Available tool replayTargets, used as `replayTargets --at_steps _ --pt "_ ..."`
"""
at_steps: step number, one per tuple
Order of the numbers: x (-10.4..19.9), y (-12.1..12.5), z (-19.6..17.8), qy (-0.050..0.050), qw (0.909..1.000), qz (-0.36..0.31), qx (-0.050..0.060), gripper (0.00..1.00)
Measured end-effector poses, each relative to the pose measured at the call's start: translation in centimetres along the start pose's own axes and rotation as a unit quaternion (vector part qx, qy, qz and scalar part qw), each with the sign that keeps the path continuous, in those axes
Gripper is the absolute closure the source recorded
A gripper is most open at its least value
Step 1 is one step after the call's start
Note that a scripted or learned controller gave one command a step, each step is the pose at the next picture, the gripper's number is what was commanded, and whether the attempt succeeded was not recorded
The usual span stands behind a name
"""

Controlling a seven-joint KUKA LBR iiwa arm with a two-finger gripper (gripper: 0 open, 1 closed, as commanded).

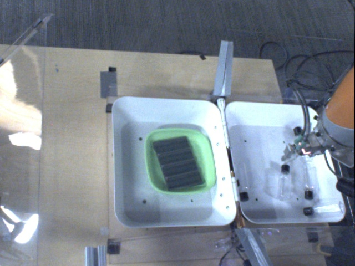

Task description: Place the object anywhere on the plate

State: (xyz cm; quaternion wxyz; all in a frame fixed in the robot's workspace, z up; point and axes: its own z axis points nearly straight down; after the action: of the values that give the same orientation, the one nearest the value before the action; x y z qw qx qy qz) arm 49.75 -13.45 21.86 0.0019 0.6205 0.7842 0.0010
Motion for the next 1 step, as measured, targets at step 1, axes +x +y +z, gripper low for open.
replayTargets --at_steps 1 --pt "-0.03 -0.01 -0.01 0.0 1.0 0.0 0.0 0.0"
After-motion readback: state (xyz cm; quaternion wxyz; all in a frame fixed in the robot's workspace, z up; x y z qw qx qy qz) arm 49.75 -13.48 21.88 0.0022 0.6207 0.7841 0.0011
